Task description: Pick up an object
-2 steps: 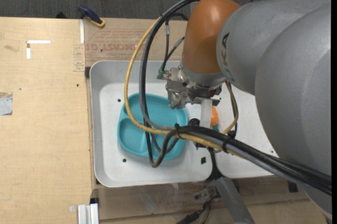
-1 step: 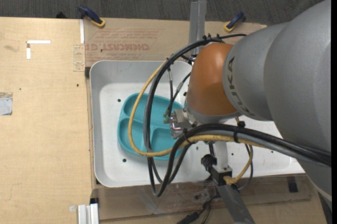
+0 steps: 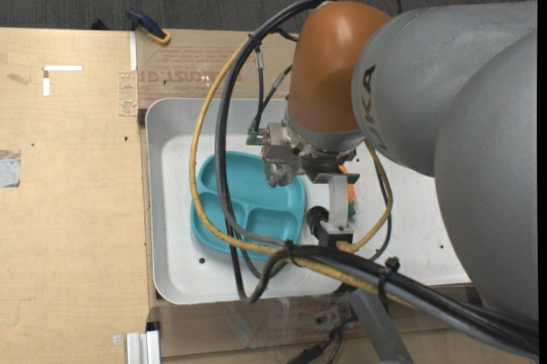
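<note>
One fixed overhead cam, slanted down on bin (image 3: 171, 208), arm (image 3: 444, 97) close.

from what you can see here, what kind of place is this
Probably a robotics lab or test bench rather than a home: a large grey arm with bundled cables reaches over a white bin holding a teal divided tray, set on a plain wooden bench.

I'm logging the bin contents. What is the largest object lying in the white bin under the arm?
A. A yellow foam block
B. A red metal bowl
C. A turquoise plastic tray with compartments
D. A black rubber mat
C: a turquoise plastic tray with compartments lies in the shallow white bin, partly hidden by the arm.
</note>
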You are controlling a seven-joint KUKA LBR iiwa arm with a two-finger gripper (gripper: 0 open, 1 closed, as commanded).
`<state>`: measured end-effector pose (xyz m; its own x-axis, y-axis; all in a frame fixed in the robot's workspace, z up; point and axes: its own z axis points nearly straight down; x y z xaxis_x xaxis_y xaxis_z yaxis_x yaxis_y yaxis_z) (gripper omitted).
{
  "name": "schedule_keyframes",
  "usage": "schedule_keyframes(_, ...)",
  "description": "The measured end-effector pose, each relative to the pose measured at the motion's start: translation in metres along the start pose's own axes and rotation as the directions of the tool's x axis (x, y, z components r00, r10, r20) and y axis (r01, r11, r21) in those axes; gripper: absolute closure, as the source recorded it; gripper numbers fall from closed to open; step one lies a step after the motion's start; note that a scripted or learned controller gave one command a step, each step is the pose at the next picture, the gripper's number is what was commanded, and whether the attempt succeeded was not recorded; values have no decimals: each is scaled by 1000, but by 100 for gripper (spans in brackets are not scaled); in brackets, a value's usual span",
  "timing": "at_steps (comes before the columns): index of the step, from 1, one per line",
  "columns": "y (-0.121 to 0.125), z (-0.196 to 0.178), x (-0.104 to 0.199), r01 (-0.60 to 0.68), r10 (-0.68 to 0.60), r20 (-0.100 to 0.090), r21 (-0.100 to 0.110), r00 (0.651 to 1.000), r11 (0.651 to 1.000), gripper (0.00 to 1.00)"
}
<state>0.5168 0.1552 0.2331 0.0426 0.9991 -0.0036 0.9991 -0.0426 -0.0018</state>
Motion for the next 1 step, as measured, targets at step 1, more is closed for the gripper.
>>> schedule_keyframes(1, 0, -8, -2, 0, 0, 4, 3, 1000, 1000, 100)
